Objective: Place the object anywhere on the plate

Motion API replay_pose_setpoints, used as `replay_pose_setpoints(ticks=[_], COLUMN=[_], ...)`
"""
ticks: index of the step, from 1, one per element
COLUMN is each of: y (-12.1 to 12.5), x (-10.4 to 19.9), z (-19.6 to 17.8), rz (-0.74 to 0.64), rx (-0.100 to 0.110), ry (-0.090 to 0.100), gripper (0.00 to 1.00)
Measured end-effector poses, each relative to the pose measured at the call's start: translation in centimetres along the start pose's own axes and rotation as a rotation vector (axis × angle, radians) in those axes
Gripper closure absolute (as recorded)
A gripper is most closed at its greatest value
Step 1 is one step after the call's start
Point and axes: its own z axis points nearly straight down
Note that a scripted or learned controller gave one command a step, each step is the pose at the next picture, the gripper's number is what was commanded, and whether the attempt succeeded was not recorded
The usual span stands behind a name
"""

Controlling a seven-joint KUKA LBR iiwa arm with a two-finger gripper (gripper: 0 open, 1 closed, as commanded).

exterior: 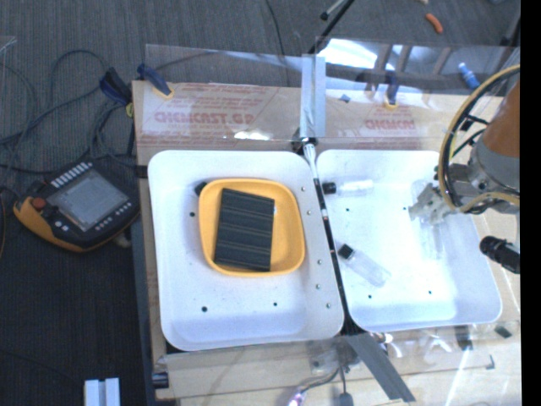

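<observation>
A dark grey ribbed rectangular block (245, 228) lies flat on the yellow square plate (290, 227) in the left bin (173, 252). It covers most of the plate's middle and sits slightly tilted. My gripper (428, 208) hangs over the right bin (406, 299), near that bin's right side and far from the plate. Nothing shows in its grasp. The arm's wrist with its cables (478, 167) comes in from the right edge.
Two small clear vials with black caps lie in the right bin, one near its back left (348, 187) and one near its middle left (363, 266). A teach pendant (80, 205) rests on the floor to the left. Clear plastic sheeting (228, 117) stands behind the bins.
</observation>
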Motion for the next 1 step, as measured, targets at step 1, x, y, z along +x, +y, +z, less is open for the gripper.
replay_pose_setpoints(ticks=[1], y=[0.01], x=[0.00], z=[-0.01], rz=[0.000], rx=[0.000], ry=[0.000], gripper=[0.00])
